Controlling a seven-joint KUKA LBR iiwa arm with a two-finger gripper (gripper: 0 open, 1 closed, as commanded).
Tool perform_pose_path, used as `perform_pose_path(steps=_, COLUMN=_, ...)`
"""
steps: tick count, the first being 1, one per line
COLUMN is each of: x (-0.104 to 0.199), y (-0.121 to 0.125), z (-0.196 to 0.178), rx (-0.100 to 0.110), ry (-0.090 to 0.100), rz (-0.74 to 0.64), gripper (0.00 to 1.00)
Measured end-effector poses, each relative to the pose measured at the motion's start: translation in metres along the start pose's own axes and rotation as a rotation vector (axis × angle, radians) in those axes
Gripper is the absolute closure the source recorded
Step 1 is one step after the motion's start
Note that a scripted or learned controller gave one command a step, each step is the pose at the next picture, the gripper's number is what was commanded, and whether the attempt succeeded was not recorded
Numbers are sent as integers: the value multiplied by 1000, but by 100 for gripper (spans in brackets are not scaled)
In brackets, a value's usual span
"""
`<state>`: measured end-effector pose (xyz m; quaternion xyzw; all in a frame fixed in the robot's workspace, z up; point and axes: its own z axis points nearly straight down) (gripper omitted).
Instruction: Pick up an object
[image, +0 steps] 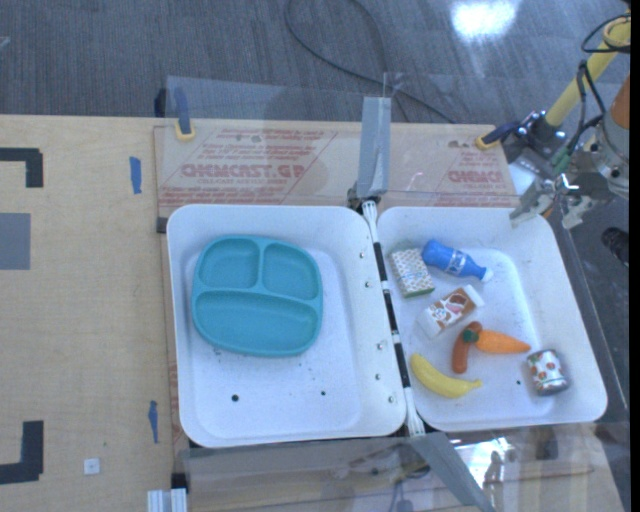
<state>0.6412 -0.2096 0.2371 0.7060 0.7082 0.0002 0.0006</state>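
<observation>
Well, the end effector (556, 197) (open, gripping nothing) hangs over the right bin's (590, 375) far corner, toys well apart below.

We see a teal three-compartment plastic tray (257, 297) in the left white bin (200, 400). The right white bin (580, 390) holds a blue bottle (453, 260), yellow banana (441, 377) and orange carrot (497, 342).

Blue bottle (455, 260), carrot (497, 343), banana (441, 377) in right bin (575, 300)

Matt plastic tray (258, 297), glossy can (546, 371)
</observation>
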Motion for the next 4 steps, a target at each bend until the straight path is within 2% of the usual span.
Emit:
perform_pose_path(steps=1, x=70, y=-49, z=148, rx=-3, ry=0, rz=-87, gripper=0)
perform_pose_path(steps=2, x=110, y=-106, z=148, rx=-5, ry=1, rz=-58, gripper=0)
perform_pose_path(steps=3, x=107, y=-105, z=138, rx=-11, ry=0, rz=-52, gripper=100)
perform_pose_path(steps=4, x=152, y=-64, z=52, rx=1, ry=0, rz=-69, gripper=100)
